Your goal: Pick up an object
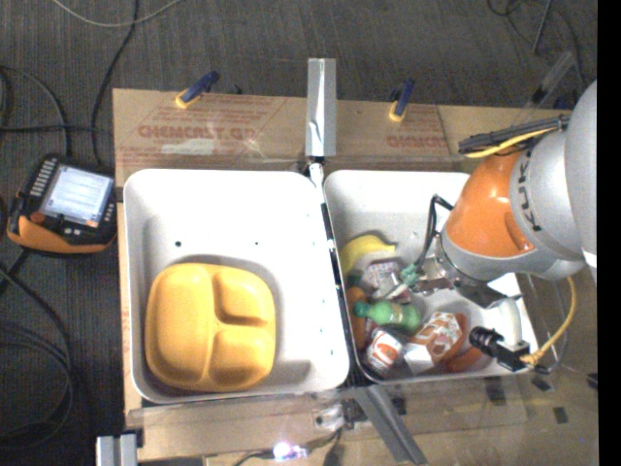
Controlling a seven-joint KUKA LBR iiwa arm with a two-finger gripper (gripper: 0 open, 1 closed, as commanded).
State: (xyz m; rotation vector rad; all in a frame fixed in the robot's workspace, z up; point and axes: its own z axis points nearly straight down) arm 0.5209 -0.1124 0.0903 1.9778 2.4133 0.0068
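— Over the right bin [388, 187], what do we see?

— We see the arm [543, 197] reaching in from the right, its orange band low over the bin's front half. The gripper [408, 278] sits down among a heap of small things crowded against the bin's left wall and front edge.

— Can we tell what the claw is doing?

— We cannot tell how far it is parted, nor whether it has hold of anything; the wrist and clutter hide that.

— Which objects do we make out?

— A yellow rounded object [367, 251] lies at the back of the heap, just beside the gripper. A green bottle [388, 313] lies on its side just in front of it. Nearer the front edge we see an orange-red packet [439, 334] and a small can with a red-and-white label [381, 351], touching one another.

— And the left bin [175, 197]?

— We see a yellow divided tray [211, 325] lying in its front half. A handheld pendant [66, 205] with a lit screen rests on the floor to the left of the bench.
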